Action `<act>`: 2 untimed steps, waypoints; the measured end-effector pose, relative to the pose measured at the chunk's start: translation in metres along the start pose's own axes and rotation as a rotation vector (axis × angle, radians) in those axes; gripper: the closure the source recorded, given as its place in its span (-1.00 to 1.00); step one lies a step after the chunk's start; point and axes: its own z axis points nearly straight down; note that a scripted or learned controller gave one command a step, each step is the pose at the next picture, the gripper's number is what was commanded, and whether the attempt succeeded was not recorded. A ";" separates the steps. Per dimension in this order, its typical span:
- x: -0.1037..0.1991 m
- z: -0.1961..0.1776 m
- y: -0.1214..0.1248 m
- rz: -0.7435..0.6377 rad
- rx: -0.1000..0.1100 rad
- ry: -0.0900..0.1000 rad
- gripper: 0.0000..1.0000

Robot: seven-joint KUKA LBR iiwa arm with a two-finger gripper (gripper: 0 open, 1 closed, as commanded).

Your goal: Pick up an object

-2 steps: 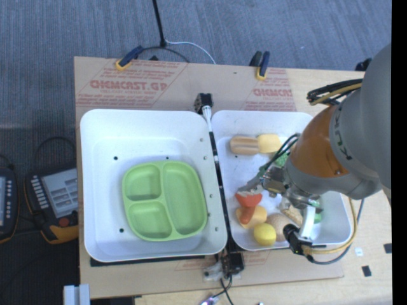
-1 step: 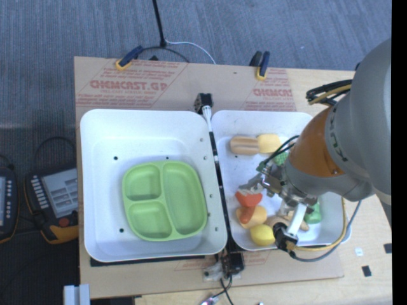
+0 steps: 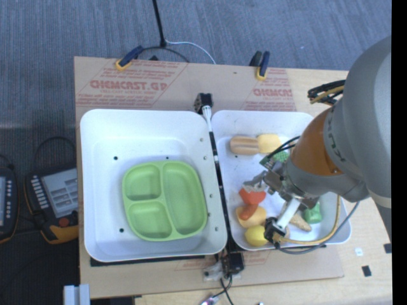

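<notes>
Red plastic toy piece [image 3: 252, 197] lies in the right-hand shallow white bin [image 3: 236, 170], close to its left wall. It sits just below the gripper [image 3: 257, 183], and I cannot tell how wide the gripper stands. Toward the bin's near-left corner sit an orange toy lump [image 3: 250, 216] and a yellow lemon-shaped toy [image 3: 255, 236], while a green divided plate [image 3: 165, 199] rests in the left white bin [image 3: 108, 138].

Bulky arm [image 3: 372, 119]: rounded links, smooth matte grey. Glossy orange band [image 3: 313, 150] rings it above wrist, and section below band is grey again. Small gripper [image 3: 261, 183]: silver-grey metal, angular, with green patch at its mount. Yellow-and-black cable bundle [image 3: 325, 91] runs along arm's far side.
</notes>
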 end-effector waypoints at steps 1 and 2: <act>0.002 0.000 -0.002 0.188 -0.004 -0.001 -1.00; -0.003 -0.005 0.005 0.059 -0.001 -0.016 -1.00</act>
